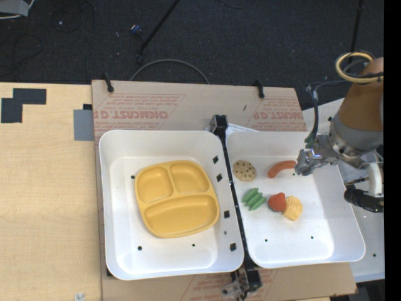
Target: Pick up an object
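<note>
In the right bin (313,243) lie a round cookie (244,170), an orange sausage (281,167), a green pea pod (253,199), a red tomato (277,202) and a yellow corn piece (292,208). My gripper (306,163) hangs low over the right bin's upper right part, just right of the sausage's end. Nothing shows between its fingers.
The left bin (119,231) holds a yellow divided plate (177,197). A black divider (229,193) runs between the two bins. Cardboard lies under both bins, and the wooden bench top stretches to the left.
</note>
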`<state>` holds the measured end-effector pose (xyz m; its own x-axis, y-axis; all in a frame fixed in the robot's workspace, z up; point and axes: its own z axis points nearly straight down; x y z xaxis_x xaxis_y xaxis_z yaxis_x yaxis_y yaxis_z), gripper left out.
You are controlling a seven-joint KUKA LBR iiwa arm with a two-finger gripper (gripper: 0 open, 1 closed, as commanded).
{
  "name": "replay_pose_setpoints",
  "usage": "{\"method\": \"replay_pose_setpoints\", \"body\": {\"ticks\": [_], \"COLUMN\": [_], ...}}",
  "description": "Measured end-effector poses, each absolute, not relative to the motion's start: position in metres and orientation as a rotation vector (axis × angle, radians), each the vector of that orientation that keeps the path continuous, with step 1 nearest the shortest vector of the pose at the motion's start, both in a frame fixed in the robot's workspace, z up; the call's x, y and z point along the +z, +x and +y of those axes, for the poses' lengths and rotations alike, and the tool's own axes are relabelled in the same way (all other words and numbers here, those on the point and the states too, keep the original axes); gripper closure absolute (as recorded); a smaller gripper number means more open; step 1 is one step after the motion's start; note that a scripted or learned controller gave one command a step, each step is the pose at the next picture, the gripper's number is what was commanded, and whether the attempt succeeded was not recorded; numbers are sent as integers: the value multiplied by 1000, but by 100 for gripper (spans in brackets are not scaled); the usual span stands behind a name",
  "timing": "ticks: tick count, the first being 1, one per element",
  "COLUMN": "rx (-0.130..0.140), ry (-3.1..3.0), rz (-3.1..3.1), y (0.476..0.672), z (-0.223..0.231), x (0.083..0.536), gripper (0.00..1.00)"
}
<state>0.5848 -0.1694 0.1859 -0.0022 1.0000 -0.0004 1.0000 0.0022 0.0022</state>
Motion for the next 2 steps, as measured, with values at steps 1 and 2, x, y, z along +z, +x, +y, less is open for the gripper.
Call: {"method": "replay_pose_setpoints", "body": {"ticks": [1,2], "rx": [1,0], "ry": [2218,2219], "rz": [2223,2229], "y": [585,575], "z": [-170,-122], "x": [217,228], "gripper": [100,100]}}
